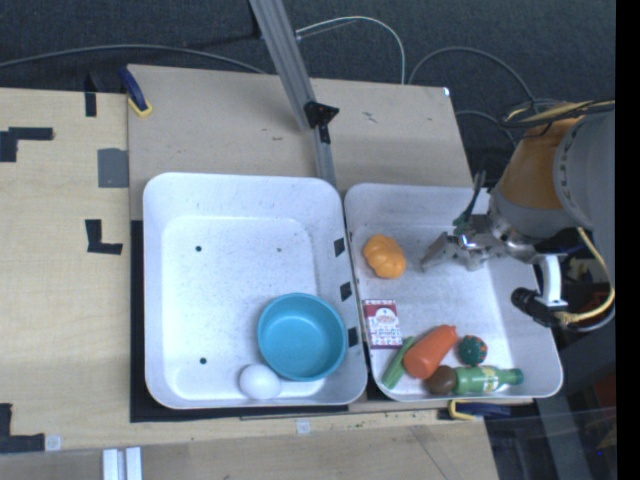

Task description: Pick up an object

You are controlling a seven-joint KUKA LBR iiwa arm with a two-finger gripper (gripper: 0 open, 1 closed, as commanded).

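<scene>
A: Hand point(447, 252) is seen low over the right bin point(520, 368), fingers spread, nothing pinched.

B: Orange lump point(384, 256) is noted at its 9 o'clock, apart. Carrot point(430, 350), bottle point(487, 377) and card box point(382, 324) are grouped at the bin's 6 o'clock.

bins point(240, 193): white plastic, smooth, faint dark speckle, slight sheen
bench point(60, 298): pale wood, matt, w/ black tape bits
bowl point(300, 335): blue plastic, smooth, semi-gloss
ball point(259, 380): white, smooth, matt
carrot point(430, 350): orange plastic, glossy
bottle point(487, 378): green plastic, shiny
box point(382, 324): printed card/paper, red & white
arm point(585, 173): grey, smooth; orange band glossy
gripper point(447, 251): grey metal, dull
pole point(280, 38): grey metal, matt
</scene>
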